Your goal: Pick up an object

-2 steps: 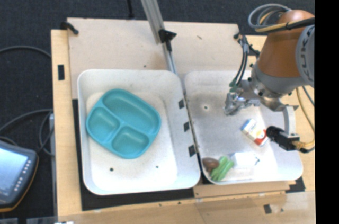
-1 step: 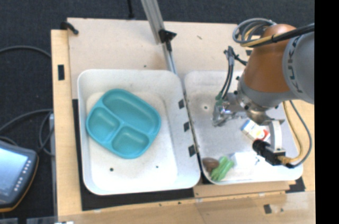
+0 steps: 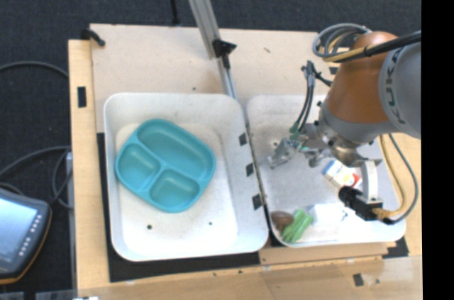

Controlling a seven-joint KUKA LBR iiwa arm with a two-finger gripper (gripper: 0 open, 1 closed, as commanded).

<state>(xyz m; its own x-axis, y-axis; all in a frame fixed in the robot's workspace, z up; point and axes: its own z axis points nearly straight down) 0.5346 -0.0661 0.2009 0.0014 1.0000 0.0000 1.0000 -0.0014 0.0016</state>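
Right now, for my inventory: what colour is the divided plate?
Turquoise plastic divided plate, camera view.

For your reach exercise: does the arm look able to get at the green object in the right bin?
Probably yes. The green object lies uncovered near the right bin's front edge, beside a brown item; the tool is above the same bin.

Bare floor left of green object (image 3: pixel 299 225)

Arm (image 3: pixel 397 89): grey casing; broad orange band (image 3: pixel 362 89) above wrist.
Cables (image 3: pixel 339 40): grey loops beside the band; yellow cable (image 3: pixel 397 210) below it.
Gripper (image 3: pixel 284 150): small metallic fingers.
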